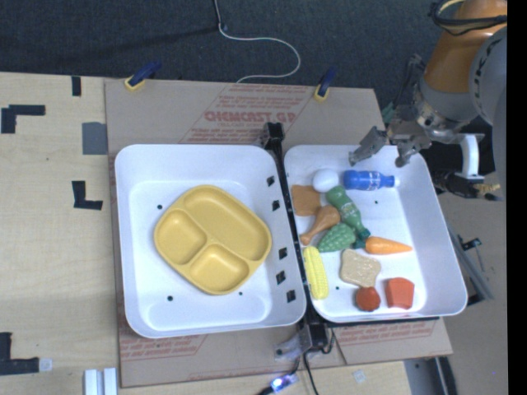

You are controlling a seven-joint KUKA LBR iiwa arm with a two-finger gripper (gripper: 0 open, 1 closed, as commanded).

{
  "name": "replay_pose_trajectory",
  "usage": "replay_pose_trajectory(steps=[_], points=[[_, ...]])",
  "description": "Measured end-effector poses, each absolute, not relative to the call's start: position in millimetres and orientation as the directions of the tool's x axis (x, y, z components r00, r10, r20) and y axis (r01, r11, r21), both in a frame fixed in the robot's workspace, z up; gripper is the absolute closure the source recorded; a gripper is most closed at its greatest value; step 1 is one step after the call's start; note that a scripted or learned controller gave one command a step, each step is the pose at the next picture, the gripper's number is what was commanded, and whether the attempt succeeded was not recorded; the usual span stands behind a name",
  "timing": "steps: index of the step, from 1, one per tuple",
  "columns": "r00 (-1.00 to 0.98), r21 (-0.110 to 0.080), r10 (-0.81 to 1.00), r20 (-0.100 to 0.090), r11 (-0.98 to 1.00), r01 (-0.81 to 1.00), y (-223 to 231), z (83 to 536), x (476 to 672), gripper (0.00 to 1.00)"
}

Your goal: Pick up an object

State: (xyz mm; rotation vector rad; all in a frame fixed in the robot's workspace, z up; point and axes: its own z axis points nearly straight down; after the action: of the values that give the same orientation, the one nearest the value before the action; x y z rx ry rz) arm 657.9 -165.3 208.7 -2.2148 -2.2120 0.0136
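Note:
The right bin (pixel 432 220) holds several toy foods: a blue bottle (pixel 368 180), a white egg (pixel 325 178), a green pickle (pixel 345 206), a drumstick (pixel 319 223), a carrot (pixel 387 245), a corn cob (pixel 316 271), a bread slice (pixel 360 267), a tomato (pixel 368 299) and a red block (pixel 399 292). My gripper (pixel 384 149) hangs above the bin's far edge, just beyond the blue bottle, with its fingers (pixel 363 150) spread open and nothing between them.
The left bin (pixel 140 245) holds a yellow divided plate (pixel 212 239). Both bins rest on a cardboard sheet (pixel 239 113) fixed with blue and yellow clamps. A white cable (pixel 247 35) runs across the dark backdrop behind.

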Motion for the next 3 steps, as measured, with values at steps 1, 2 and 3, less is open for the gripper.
replay_pose_trajectory(steps=[1,2,3], points=[[-0.001,-0.001,1.0,0.0,0.001,1.0,-165.1,216.1,660.7,0.0],[-0.003,-0.007,1.0,0.0,0.003,1.0,-161.8,154.5,667.1,0.0],[-0.003,0.002,1.0,0.0,0.003,1.0,-157.4,116.1,673.0,0.0]])
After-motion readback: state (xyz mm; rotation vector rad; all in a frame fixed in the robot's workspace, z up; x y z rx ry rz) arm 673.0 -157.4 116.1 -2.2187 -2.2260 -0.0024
